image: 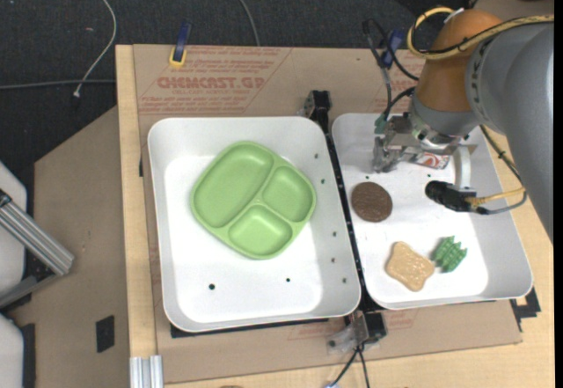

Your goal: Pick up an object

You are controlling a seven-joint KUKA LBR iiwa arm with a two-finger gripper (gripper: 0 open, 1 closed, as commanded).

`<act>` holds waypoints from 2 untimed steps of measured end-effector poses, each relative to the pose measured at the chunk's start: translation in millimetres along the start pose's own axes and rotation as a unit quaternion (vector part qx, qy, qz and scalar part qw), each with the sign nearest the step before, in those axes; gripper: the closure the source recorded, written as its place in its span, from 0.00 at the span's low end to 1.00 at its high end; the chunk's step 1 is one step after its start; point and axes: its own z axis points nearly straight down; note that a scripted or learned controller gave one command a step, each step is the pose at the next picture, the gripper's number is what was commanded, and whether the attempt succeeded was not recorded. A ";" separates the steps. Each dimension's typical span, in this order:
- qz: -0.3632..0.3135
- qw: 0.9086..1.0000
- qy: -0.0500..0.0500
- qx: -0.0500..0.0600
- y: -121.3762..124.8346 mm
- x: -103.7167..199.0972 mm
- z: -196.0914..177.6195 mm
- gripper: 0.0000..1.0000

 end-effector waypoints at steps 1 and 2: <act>-0.001 1.000 -0.001 -0.002 0.5 6.4 -45.6 1.00; -0.001 1.000 -0.001 -0.003 3.9 13.8 -92.6 1.00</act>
